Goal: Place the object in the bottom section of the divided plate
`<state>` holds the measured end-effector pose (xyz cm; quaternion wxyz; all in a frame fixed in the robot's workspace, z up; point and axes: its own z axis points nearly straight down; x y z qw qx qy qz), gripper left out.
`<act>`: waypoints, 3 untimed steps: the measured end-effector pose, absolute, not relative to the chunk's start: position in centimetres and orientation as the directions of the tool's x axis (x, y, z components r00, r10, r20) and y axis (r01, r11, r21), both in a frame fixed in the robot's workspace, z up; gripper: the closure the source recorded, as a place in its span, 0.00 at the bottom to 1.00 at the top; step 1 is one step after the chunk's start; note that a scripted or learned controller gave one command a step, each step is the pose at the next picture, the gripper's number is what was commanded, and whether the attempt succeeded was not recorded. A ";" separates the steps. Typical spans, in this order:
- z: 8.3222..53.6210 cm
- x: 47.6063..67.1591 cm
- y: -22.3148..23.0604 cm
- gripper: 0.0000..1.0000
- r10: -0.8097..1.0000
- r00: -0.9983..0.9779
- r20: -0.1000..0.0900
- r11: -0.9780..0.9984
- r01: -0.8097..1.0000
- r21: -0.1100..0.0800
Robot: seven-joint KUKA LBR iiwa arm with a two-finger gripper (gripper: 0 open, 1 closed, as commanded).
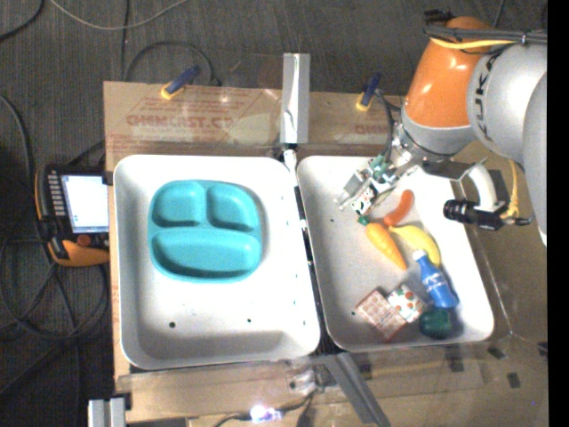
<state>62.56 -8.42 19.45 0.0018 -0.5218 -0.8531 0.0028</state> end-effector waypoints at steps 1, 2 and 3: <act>18.8 63.6 0.0 1.00 0.903 -0.430 0.003 0.430 0.903 -0.006; 20.5 63.3 6.9 1.00 0.677 -0.736 0.003 0.736 0.677 -0.003; 21.5 60.8 13.6 1.00 0.524 -0.852 0.004 0.852 0.524 -0.003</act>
